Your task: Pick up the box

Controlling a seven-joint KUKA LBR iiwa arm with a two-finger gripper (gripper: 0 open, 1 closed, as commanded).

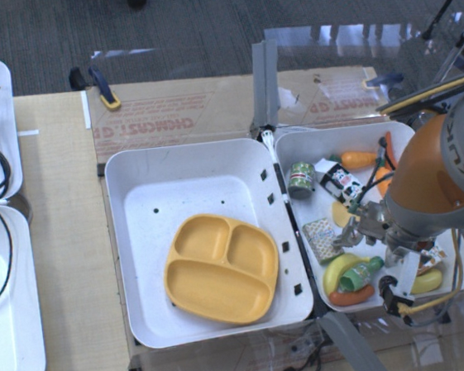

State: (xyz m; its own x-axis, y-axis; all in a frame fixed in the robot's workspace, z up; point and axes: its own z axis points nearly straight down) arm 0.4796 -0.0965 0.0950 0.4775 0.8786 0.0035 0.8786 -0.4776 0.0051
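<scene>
The tool (358, 228) hangs low in the right bin (320, 139), above the banana (337, 271). Whether it is open or closed cannot be told. The black-and-white box (339, 181) lies just beyond it, beside the green can (300, 178).

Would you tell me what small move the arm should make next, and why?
Probably slide the gripper a little farther back to centre over the black-and-white box: it hangs nearer the banana, with the box just beyond, beside the green can.
</scene>
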